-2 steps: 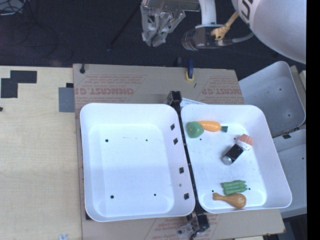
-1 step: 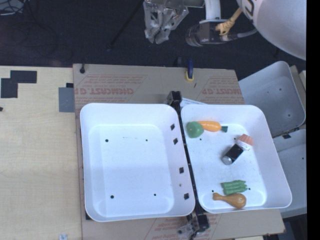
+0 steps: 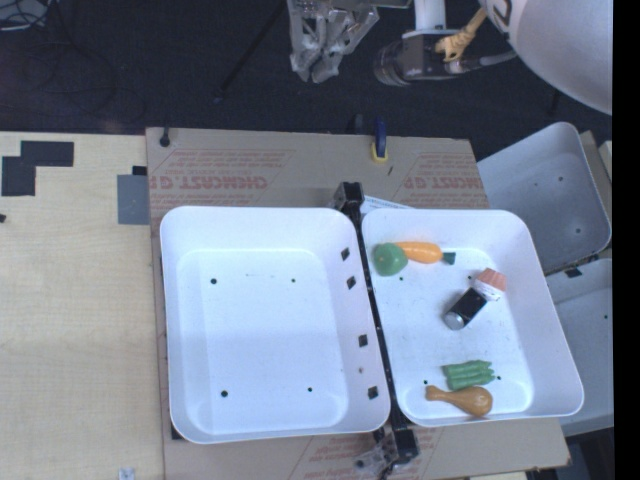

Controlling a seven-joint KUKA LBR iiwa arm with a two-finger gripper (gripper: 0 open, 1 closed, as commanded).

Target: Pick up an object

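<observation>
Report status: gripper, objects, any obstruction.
Gripper above the bins' far edge, holding nothing. Toy carrot, green ball, bottle in right bin. Nothing in the way.

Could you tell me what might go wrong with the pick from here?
The green ball touches the carrot, so a grab there may nudge both. The green pepper and the drumstick lie close together near the right bin's front wall, which leaves little room for the gripper.

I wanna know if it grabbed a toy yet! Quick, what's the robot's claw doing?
End effector: up above the bins, holding nothing; open or shut cannot be told.
</observation>
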